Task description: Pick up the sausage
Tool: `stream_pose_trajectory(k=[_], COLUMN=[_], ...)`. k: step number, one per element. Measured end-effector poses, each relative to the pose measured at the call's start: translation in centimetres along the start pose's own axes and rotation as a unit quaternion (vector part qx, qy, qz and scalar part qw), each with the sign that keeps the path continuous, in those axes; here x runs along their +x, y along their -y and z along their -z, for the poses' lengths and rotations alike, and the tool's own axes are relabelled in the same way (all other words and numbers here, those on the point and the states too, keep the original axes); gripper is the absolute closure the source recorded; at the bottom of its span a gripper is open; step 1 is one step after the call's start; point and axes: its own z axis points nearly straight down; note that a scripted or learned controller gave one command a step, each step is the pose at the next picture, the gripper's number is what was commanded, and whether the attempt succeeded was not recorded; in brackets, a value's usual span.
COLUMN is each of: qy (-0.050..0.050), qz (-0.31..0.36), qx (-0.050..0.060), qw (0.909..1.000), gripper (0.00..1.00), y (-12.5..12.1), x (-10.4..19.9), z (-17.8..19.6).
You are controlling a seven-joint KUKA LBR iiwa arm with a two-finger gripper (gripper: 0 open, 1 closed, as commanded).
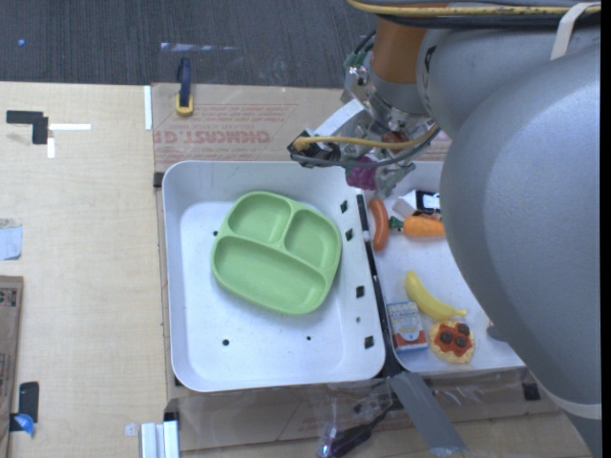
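Arm: the grey KUKA arm fills the right side of the frame, its orange band at the top centre, bent down over the upper edge of the right bin so the wrist hangs near the toy food.
Left bin: a shallow white tray in the centre of the frame, set beside its twin so items can pass from one to the other.
Plate: a green three-compartment plate lies flat in the left bin, tilted on the diagonal, likely a landing spot for picked food.
Right bin: mostly covered by the arm; its near-left corner shows at lower right of centre, where the small items lie.
Gripper: just above the frame's centre, wrapped in yellow cabling, poised above the sausage; whether it is released or clenched cannot be told, as the tool end is tangled with cables and a purple object.
Sausage: an orange-red link lying lengthwise along the left wall of the right bin, right of the plate, just below the gripper; no grasp is evident, so the pick looks not yet made.
Banana: lower right of centre, loose on the bin floor below the sausage.
Carrot: just beside the sausage on its right, close enough to complicate a clean descent.
Pizza slice: near the bin's lower edge, beside a small carton, both well clear of the target.
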Motion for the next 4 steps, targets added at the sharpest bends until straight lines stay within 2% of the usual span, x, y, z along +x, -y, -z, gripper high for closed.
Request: stream_pose_trajectory(k=[1,2,3,4], qy=[0.000,0.001,0.001,0.001], qz=[-0.165,-0.165,-0.046,-0.033], qx=[0.000,0.000,0.000,0.000], qw=[0.9863,0.9863,0.9990,0.9995], gripper=[1.00,1.00,1.00,1.00], y=[-3.2,-2.6,3.1,4.8], x=[-4.7,-0.3,3.1,3.4], z=[3.4,-0.4,-1.8,-5.4])
